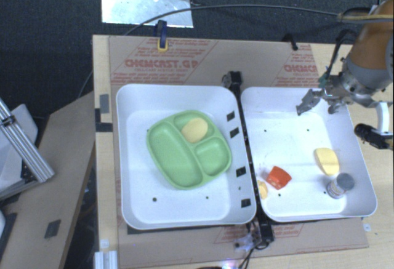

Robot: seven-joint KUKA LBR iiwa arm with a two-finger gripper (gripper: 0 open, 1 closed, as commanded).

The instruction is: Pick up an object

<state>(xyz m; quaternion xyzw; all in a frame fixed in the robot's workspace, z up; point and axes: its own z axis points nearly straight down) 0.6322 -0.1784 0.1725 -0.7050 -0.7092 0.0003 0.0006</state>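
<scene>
Right bin, contents and handling: a yellow block is lying toward the bin's right wall, looking light, smooth-skinned and perhaps slightly soft, best taken across its shorter width; a small grey can is standing upright just below the block, likely stiff and slippery on its round side, best pinched across the body; an orange-red piece is resting toward the bin's lower left, light and angular, offering flat faces for a squeeze; a small pale yellow lump is sitting against the bin's left wall just beside the orange-red piece, awkward to reach because the wall is crowding it. Gripper: hovering over the bin's upper right part, fingers spread and holding nothing, well apart from all four items. Left of that bin, a second bin is holding a green divided plate with a yellow lump in one compartment. The can is crowding the block's lower end.
</scene>
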